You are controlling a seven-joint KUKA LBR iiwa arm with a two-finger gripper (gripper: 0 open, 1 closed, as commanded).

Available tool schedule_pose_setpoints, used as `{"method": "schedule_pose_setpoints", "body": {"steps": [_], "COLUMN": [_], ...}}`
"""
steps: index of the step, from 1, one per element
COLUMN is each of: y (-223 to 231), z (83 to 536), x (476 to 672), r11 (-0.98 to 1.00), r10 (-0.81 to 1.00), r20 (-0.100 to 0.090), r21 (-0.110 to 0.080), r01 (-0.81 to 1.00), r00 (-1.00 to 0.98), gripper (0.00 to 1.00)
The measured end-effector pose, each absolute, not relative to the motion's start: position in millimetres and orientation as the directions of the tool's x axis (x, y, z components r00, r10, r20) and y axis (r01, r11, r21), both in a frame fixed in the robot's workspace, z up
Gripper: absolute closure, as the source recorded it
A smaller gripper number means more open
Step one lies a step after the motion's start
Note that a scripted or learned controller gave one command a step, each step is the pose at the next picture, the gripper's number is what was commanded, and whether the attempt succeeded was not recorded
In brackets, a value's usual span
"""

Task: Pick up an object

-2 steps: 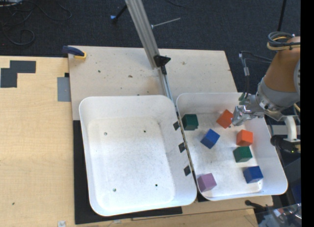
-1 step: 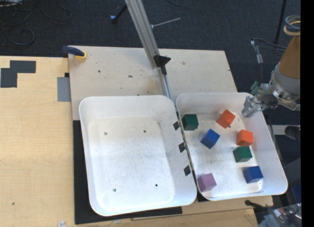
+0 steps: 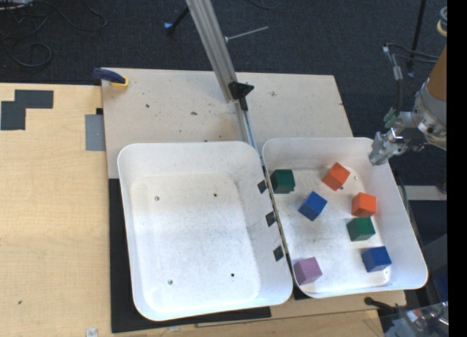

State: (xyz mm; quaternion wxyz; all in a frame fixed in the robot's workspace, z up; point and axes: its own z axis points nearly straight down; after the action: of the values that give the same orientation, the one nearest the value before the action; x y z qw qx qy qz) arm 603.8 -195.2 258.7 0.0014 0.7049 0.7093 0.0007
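Right bin (image 3: pixel 408 270): seven blocks (image 3: pixel 312 206).

I work in a robotics lab, not a home. My pale wooden bench (image 3: pixel 219 106) stands on dark carpet (image 3: pixel 306 22) strewn with black cables (image 3: pixel 29 29) near its far left corner. A ribbed aluminium mounting rail (image 3: pixel 211 36) slants up from the bench's far edge. Two shallow white plastic bins (image 3: pixel 190 292) sit side by side at the near edge, the right one holding small coloured test cubes (image 3: pixel 312 206). Grey tape patches (image 3: pixel 93 133) mark the adjoining light wooden table (image 3: pixel 44 219).
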Motion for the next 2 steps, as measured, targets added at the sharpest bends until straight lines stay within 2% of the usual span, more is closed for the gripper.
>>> {"method": "schedule_pose_setpoints", "body": {"steps": [1, 2], "y": [-145, -91], "z": [243, 234], "x": [602.7, 591.1], "r11": [0.004, 0.004], "r10": [1.0, 1.0], "r20": [0.003, 0.003], "r21": [-0.004, -0.005], "r01": [1.0, 1.0], "r00": [-0.004, -0.004], "gripper": [1.0, 1.0]}}
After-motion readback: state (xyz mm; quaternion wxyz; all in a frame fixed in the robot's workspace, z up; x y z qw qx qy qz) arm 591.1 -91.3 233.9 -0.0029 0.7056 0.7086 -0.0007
